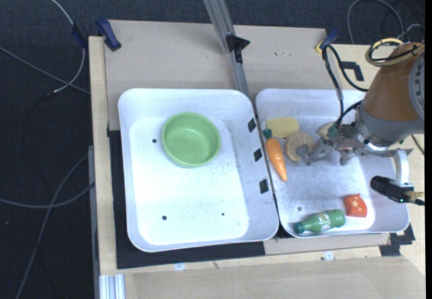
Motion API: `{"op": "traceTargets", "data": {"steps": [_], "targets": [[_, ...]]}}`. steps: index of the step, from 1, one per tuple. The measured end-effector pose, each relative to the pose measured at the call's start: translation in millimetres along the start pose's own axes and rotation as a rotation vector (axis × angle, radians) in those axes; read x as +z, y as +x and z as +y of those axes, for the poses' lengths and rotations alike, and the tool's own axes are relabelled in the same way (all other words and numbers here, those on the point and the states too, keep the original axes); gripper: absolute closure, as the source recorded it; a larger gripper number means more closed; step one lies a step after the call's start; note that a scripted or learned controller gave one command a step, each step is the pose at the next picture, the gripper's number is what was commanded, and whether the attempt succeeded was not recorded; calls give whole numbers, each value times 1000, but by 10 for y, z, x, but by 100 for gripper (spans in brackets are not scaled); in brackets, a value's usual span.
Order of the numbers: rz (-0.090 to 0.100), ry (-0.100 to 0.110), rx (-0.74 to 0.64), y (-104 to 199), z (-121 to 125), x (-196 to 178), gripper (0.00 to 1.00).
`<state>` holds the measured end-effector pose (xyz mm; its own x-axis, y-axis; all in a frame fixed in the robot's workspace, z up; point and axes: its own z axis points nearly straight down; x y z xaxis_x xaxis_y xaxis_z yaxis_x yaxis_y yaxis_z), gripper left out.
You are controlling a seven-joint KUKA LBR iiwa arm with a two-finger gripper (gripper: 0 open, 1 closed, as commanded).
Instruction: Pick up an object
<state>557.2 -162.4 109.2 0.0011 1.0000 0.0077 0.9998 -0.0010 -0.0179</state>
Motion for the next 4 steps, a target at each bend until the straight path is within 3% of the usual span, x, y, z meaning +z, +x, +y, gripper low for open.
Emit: {"op": "traceTargets", "data": {"steps": [1, 3, 4], "targets": [[-1, -14, -1, 4, 32, -186, 100], [-9, -28, -2, 27, 111, -1230, 100], [-7, -23, -7, 535, 274, -1153, 100]]}}
